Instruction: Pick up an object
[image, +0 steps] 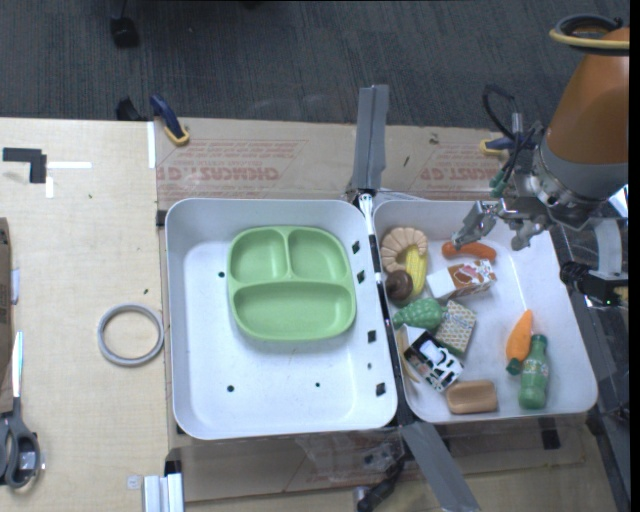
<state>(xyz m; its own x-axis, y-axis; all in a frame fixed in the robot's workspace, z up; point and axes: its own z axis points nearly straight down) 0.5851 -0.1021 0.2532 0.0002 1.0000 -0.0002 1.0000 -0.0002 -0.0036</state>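
We see a green divided plastic plate lying in the left white bin; the right white bin holds a toy carrot just behind a small green bottle.

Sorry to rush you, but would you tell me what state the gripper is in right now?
Gripper: over the right bin, above a small orange-red item; open or closed cannot be told from this view, and nothing is seen held.
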